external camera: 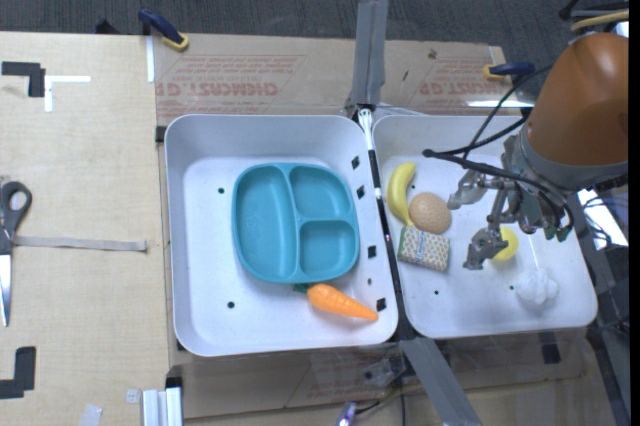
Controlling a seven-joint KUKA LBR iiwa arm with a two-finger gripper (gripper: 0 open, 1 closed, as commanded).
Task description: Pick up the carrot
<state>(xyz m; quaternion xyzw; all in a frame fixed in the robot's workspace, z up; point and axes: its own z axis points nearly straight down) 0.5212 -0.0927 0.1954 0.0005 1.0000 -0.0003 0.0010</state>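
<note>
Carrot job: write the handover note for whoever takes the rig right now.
Gripper: over the right bin, beside a yellow object; nothing visibly held.
Carrot: lying in the left bin, near its front edge, just in front of the teal divided plate.
Done: nothing; the carrot is ungrasped.
Left: move across to the left bin, grasp the carrot, lift it.

Single fixed overhead camera, slanted down, both bins [190, 244] in frame
</note>
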